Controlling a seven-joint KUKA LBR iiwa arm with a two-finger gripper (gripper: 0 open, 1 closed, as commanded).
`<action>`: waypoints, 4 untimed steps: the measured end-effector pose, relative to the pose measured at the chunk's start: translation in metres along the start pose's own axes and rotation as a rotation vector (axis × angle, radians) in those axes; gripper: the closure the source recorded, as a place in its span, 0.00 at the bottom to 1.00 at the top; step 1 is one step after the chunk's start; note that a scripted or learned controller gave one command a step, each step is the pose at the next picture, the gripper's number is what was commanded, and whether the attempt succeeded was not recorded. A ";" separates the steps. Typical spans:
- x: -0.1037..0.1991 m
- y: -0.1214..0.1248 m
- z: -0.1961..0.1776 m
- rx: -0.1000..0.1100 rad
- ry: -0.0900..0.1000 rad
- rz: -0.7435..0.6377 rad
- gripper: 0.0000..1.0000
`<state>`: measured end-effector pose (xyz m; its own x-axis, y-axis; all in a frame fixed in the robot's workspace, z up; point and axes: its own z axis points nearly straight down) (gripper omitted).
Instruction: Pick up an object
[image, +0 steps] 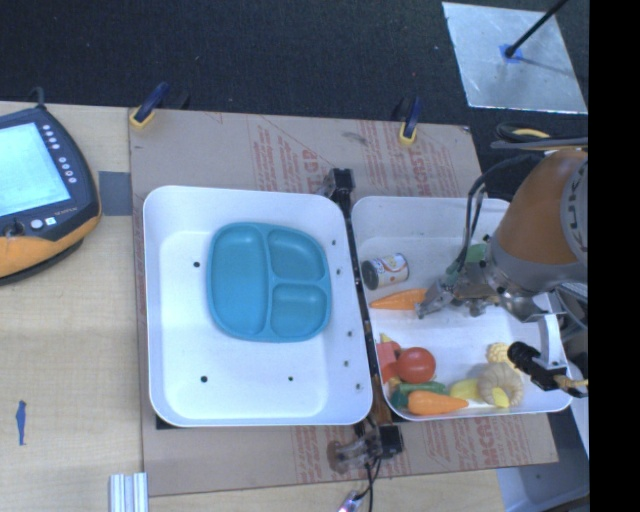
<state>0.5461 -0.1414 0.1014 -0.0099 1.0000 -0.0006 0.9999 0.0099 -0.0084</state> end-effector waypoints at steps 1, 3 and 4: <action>0.045 0.025 0.010 -0.005 -0.001 0.002 0.00; 0.094 -0.007 -0.118 -0.006 0.001 0.005 1.00; 0.081 -0.068 -0.156 -0.005 0.002 0.006 1.00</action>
